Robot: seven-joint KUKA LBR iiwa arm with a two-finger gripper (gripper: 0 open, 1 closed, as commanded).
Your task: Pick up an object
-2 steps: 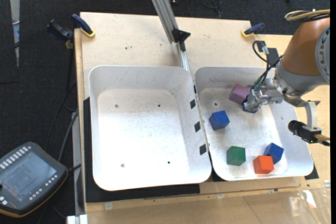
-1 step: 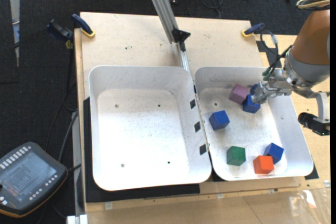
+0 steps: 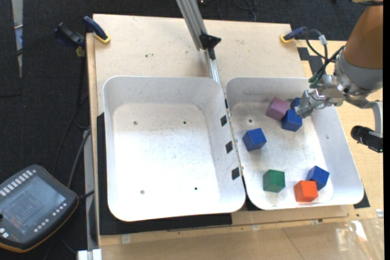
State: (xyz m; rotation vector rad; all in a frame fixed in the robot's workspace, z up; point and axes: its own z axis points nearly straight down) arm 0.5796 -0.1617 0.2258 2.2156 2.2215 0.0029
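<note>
Gripper (image 3: 303, 108) over blue cube (image 3: 292, 120) (right bin (image 3: 341, 149)), purple cube (image 3: 278, 108) beside

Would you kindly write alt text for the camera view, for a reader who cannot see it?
A grey arm's pincer reaches from the right over a blue cube beside a purple cube in the right white bin, which also holds blue, green and orange cubes.

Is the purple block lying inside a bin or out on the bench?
Inside. The purple block rests on the floor of the right bin, near its far end, beside a blue block that the tool hangs over.
</note>
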